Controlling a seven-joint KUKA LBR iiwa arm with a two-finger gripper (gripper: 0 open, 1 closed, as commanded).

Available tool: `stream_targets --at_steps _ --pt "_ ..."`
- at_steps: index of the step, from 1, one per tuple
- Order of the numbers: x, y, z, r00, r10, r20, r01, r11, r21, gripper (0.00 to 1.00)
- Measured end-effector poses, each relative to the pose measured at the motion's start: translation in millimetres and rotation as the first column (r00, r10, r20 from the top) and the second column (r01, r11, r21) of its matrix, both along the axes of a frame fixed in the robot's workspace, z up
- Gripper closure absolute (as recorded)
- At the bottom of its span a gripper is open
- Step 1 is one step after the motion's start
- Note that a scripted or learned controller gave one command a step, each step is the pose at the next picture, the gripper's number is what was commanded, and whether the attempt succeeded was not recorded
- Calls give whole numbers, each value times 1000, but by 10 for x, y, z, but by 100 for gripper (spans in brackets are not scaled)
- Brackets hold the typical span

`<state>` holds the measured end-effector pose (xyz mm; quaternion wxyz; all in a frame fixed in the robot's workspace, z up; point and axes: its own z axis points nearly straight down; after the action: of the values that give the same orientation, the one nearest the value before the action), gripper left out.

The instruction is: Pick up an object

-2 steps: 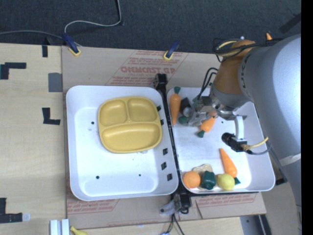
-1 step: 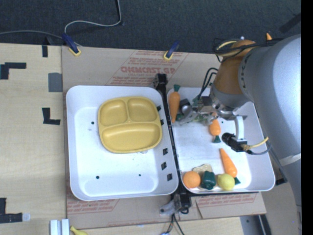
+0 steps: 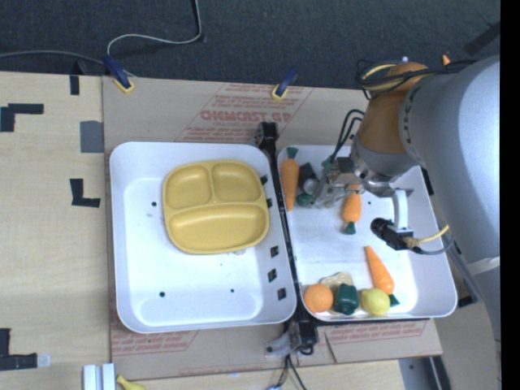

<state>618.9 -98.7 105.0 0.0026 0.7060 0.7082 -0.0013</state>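
My gripper [image 3: 318,192] is low in the far-left part of the right bin [image 3: 422,242]. Just to its left a small orange carrot [image 3: 290,184] lies along the bin's left wall, with a dark object [image 3: 307,175] beside it. A second carrot [image 3: 351,208] lies right of the gripper, under the wrist. A third carrot [image 3: 379,270] lies toward the near right. An orange [image 3: 318,297], a green vegetable [image 3: 347,299] and a lemon [image 3: 374,301] sit in a row along the near wall. I see nothing held in the gripper.
The left bin [image 3: 138,242] holds a yellow divided plate [image 3: 216,205] in its far half. The grey arm with its orange band [image 3: 390,120] covers the right bin's far-right corner. A black cable end [image 3: 388,232] hangs over the right bin's middle.
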Motion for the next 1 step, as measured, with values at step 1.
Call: stream_targets --at_steps 1 --pt "0 0 -1 1000 0 0 0 1000 0 0"
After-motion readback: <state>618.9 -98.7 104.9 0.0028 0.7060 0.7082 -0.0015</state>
